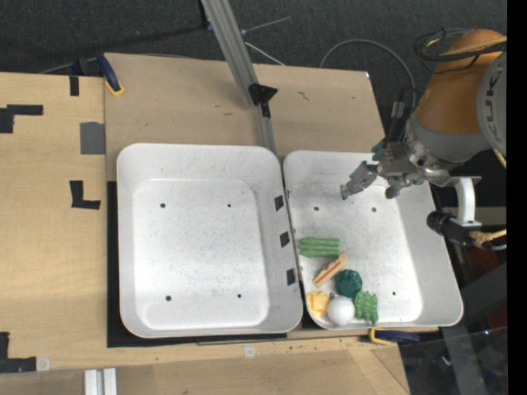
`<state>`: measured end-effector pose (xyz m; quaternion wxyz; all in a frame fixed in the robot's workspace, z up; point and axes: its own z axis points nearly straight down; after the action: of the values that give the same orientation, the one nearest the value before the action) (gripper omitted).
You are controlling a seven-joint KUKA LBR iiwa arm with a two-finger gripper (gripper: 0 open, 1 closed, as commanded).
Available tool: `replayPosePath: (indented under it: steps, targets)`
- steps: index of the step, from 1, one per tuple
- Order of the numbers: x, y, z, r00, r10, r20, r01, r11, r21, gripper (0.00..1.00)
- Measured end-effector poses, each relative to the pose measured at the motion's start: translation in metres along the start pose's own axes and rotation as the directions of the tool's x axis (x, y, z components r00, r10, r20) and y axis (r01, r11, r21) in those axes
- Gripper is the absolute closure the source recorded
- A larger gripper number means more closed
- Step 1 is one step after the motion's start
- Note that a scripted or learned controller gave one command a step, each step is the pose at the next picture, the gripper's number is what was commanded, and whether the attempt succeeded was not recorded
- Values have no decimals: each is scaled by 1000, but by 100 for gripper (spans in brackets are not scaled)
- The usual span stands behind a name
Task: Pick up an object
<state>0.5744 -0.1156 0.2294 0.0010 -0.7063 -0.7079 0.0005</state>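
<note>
Right bin (428, 286), speckled white: small plastic toys (338, 290) clustered near corner. Gripper (372, 186) hovers above, fingers spread, holding nothing.

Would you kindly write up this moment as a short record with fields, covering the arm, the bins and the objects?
arm: reaches in from the right, orange band above the wrist
gripper: above the upper part of the right bin, with nothing between its fingers
right bin: holds a cluster of small objects at its lower left corner
objects: green ridged piece, orange stick, dark green ball, yellow piece, white ball, green bumpy piece
left bin: white, beside the right bin
task status: no object picked up yet
</note>
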Motion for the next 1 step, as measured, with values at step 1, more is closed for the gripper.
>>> replayPosePath:
  steps: [1]
  targets:
    - [0,0,0,1000,0,0,0,1000,0,0]
